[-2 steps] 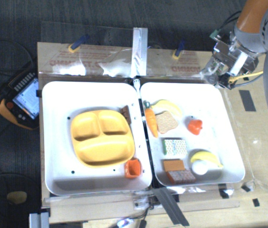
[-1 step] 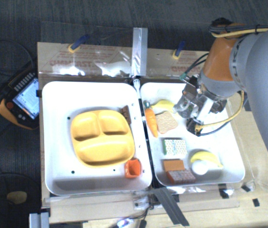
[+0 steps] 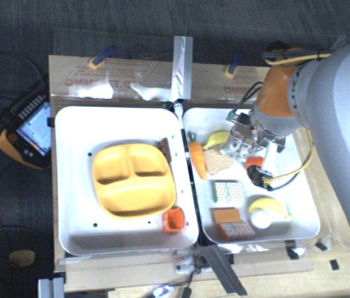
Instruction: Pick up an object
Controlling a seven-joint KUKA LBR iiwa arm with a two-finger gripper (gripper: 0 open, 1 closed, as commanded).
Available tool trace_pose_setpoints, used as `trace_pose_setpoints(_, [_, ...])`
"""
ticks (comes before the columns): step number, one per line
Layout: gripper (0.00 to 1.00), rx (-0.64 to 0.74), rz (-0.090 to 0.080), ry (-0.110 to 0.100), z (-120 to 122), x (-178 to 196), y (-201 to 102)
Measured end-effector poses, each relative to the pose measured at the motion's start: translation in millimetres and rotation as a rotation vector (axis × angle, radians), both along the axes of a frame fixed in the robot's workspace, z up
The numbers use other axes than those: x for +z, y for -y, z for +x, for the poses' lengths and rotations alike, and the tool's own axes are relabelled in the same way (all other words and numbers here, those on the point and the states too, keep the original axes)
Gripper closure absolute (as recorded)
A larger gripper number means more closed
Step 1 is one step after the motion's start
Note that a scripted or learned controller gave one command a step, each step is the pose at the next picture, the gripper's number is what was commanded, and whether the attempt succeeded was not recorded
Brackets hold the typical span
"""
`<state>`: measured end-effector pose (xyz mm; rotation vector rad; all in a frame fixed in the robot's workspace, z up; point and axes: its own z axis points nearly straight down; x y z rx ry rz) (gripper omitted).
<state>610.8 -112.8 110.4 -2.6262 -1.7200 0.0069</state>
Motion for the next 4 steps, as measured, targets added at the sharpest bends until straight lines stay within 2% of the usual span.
trace_pose_setpoints(1, [1.00,-0.300,0.001,-0.004,15.7,-21.2,1.5])
trace_pose_setpoints(2, [1.00,-0.205,-0.001,0.002,-7.3,56.6,15.4])
trace_pose_setpoints(3, [1.00,0.159,0.002,0.001,-53.8,22.5,56.8])
trace_pose_setpoints(4, [1.00,0.213,0.000,0.003,-8.1,189.1,20.9])
